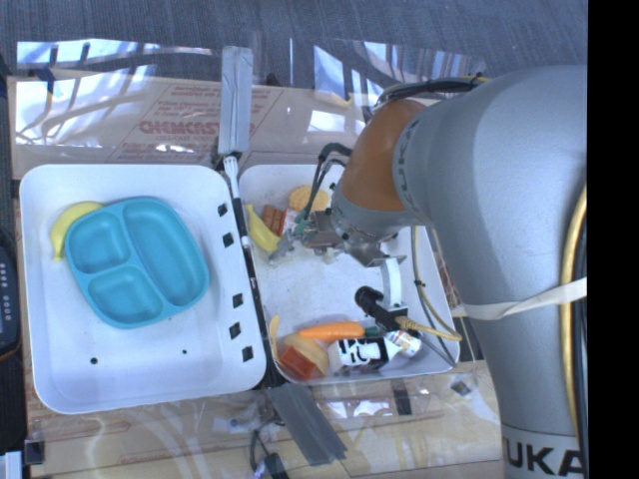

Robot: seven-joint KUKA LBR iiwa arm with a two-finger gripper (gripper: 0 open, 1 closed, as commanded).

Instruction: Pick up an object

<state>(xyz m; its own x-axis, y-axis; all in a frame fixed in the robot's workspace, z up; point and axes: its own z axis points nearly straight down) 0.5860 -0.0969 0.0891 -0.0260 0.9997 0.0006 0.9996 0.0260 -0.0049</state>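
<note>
Several small objects are crowded into the right bin (262, 297), and the gripper (300, 236) is seen low over its upper left corner, close to a yellow banana-like piece (262, 230) and an orange-and-white item (303, 199) lying against the far wall. Whether anything is caught there cannot be told, since the wrist and its cables hide the tips. A carrot (331, 331), a red-and-tan piece (304, 357) and a black-and-white bottle (361, 351) are gathered along the near wall, well apart from the gripper. In the left bin (40, 367) a blue divided plate (138, 260) is seen, with a yellow object (68, 224) tucked under its upper left edge. The likeliest failure is judged to be a missed or glancing grasp: the banana-like piece lies tight against the bin wall, so one side of the grip could be blocked by the rim and the piece pushed aside rather than lifted. Two neighbouring items might also be nudged together, and a partial hold could be lost on the rise.
</note>
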